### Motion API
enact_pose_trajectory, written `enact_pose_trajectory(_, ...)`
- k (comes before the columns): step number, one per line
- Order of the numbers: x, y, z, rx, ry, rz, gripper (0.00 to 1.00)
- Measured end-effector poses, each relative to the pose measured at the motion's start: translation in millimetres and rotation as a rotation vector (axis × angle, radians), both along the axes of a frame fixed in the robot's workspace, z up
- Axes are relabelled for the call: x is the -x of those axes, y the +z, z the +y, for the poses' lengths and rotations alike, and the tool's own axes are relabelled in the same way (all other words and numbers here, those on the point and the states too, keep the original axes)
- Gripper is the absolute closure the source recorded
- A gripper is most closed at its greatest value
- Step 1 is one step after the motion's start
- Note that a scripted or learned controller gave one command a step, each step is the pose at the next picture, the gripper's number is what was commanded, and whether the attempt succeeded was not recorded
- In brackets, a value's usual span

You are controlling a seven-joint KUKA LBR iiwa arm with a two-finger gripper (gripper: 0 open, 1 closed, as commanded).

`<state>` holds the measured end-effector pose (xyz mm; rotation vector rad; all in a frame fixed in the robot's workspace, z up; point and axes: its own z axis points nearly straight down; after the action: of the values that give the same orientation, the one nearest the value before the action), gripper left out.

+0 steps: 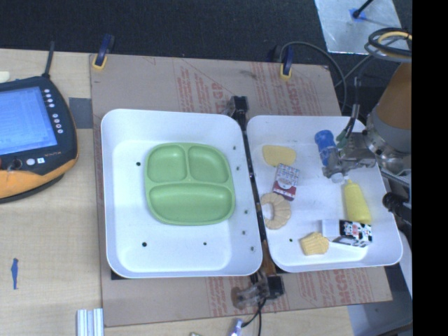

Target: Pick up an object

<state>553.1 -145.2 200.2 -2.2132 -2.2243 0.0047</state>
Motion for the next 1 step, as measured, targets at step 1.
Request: enact_pose_trajectory(1,-35.6,-37.0,-51.5,0.002,-0.002,-0.001,0.00)
